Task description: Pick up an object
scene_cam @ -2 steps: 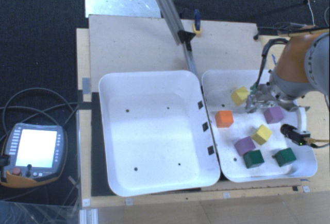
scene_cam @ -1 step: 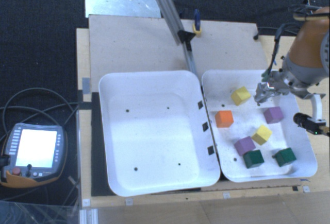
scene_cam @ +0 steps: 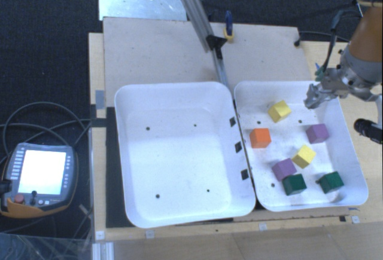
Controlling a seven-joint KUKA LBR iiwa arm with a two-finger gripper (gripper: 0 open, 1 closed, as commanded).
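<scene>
Above the right bin's (scene_cam: 353, 151) far corner, the tool (scene_cam: 313, 99), angled down.

Orange block (scene_cam: 260, 137), white bins (scene_cam: 179, 94)

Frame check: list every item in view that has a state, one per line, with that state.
gripper: over the right bin's far edge, nothing seen in it
right bin: holds seven blocks
left bin: sits beside the right bin
yellow blocks: lying loose, apart
orange block: loose
purple blocks: loose
green blocks: loose, near front rim
handheld screen: lit
</scene>
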